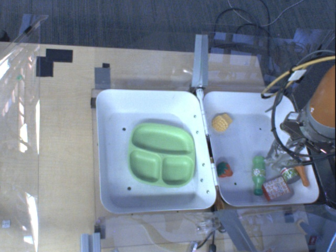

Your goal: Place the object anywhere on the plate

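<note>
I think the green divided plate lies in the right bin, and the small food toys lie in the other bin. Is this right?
Not quite. The camera view shows the green divided plate in the left bin. The small food toys, such as the yellow corn, the strawberry and the green bottle, lie in the other bin, the right one.

Plate [160,154] in left bin [113,140]

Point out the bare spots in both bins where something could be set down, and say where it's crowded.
Left bin: the green plate has three bare compartments, with a white margin around it. Right bin: bare floor between the corn, the strawberry and the green bottle. Crowded: the near right corner, where the bottle, red packet, carrot and claw cluster.
</note>
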You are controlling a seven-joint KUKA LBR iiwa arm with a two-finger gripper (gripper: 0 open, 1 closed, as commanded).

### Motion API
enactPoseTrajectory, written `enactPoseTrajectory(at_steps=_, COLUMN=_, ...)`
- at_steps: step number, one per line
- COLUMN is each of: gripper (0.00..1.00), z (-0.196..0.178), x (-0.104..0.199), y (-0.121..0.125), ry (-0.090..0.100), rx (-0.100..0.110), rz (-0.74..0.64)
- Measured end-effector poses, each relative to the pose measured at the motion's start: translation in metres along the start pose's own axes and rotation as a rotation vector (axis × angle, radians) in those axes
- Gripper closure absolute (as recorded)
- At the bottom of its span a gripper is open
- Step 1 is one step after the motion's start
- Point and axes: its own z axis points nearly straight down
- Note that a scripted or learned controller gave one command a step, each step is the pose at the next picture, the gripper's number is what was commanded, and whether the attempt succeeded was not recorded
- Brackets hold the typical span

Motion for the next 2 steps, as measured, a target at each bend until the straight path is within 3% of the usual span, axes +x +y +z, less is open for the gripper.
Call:
enactPoseTrajectory(at_steps=1, gripper=1.00, z=-0.007, x=-0.105, y=0.021, ry=-0.002, rx=-0.001, rz=-0.061)
enactPoseTrajectory(at_steps=2, gripper=1.00, z=-0.005, x=-0.075, y=-0.017, ry=-0.002, rx=0.001, rz=-0.037)
